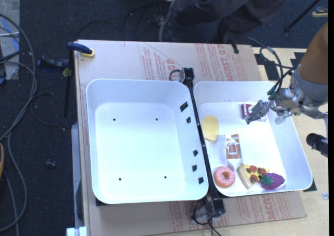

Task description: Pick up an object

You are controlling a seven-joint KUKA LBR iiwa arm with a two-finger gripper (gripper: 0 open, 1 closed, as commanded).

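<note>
We see the grey two-finger gripper (257, 113) reaching in from the right over the right-hand shallow white bin (295, 141), and we cannot tell how it is set. A small red-and-white packet (246, 109) lies touching or just beside its tip, at the bin's upper part. Farther down lie a pale yellow rounded piece (210, 128), a brown-and-white carton (233, 147), a pink-frosted doughnut (224, 176), a pizza slice (251, 174) and a purple grape bunch (272, 180).
</note>
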